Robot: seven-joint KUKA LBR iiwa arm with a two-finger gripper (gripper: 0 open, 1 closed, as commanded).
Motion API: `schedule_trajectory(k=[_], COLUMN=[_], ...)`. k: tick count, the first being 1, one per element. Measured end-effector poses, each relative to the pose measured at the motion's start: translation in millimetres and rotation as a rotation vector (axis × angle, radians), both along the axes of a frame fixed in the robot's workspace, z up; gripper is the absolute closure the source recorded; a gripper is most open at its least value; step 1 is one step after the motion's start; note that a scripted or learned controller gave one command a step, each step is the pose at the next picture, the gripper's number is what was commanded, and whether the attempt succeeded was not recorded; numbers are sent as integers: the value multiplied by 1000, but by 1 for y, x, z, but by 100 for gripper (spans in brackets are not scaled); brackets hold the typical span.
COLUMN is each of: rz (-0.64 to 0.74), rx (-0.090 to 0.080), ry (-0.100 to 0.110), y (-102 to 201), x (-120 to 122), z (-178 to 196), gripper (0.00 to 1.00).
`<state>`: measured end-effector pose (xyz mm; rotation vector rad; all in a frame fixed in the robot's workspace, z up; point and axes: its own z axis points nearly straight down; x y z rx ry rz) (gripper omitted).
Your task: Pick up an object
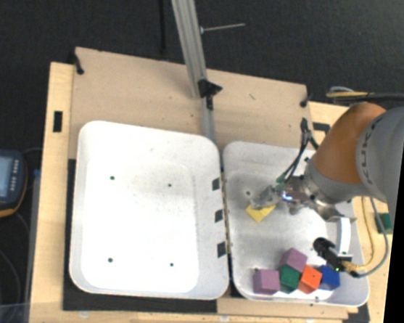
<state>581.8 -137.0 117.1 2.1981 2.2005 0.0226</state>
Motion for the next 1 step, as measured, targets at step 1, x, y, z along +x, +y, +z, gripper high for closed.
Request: schedule_trajectory(k=[1], rz=[-4], rx=[6], ry=[-5], y=[6], x=[13], z=[-1], gripper=[0])
